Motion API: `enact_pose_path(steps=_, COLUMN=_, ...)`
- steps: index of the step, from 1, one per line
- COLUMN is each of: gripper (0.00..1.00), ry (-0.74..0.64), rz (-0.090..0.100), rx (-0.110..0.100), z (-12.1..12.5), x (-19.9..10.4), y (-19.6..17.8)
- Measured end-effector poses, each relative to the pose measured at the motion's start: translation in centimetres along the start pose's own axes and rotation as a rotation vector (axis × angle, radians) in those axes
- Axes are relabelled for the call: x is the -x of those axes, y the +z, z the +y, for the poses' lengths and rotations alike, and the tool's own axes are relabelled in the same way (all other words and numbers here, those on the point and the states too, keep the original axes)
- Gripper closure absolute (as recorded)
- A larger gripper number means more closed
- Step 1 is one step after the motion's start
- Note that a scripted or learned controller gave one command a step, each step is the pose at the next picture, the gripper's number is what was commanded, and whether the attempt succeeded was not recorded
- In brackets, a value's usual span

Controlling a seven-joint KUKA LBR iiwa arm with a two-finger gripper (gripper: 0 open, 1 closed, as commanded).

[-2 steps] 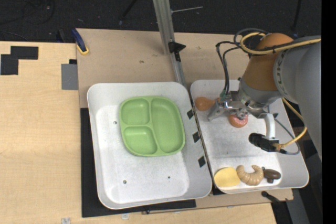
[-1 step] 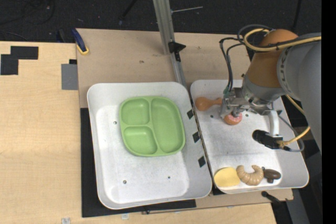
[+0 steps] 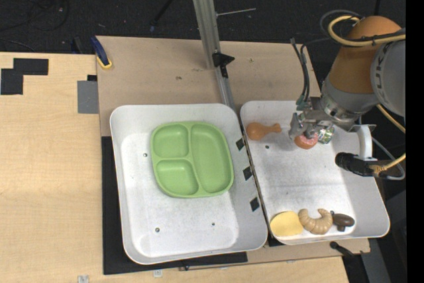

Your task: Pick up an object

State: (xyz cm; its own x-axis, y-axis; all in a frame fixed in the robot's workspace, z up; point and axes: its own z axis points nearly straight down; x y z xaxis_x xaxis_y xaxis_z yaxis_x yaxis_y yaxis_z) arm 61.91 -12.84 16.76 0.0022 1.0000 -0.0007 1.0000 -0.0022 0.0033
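My gripper (image 3: 307,131) hangs low over the far part of the right bin (image 3: 301,182), reaching in from the right. A small red object (image 3: 305,142) sits right at its tip, partly covered by it. I cannot make out whether the object is gripped or just lies under the gripper. An orange drumstick-shaped toy (image 3: 261,130) lies a little to the left of the gripper, apart from it. At the right bin's near edge lie a yellow piece (image 3: 285,225), a tan curled piece (image 3: 317,221) and a small brown piece (image 3: 343,220).
The left bin (image 3: 126,142) holds a green divided plate (image 3: 192,159). A metal post (image 3: 207,30) rises behind the bins. Black clips (image 3: 246,172) sit along the seam between the bins. A black cable fitting (image 3: 354,164) hangs at the right bin's right rim.
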Motion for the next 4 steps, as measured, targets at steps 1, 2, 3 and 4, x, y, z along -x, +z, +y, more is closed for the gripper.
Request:
enact_pose_path(steps=1, gripper=1.0, ry=-0.003, rz=0.001, rx=-0.001, z=-0.5, x=-0.5, y=-4.7)
enact_pose_path(steps=2, gripper=1.0, ry=-0.003, rz=0.001, rx=-0.002, z=-0.5, x=-0.5, y=-7.1)
enact_pose_path(steps=3, gripper=1.0, ry=-0.007, rz=0.003, rx=-0.008, z=-2.1, x=-5.8, y=-6.2)
enact_pose_path(steps=4, gripper=1.0, ry=-0.008, rz=0.003, rx=-0.009, z=-3.9, x=-11.3, y=-5.6)
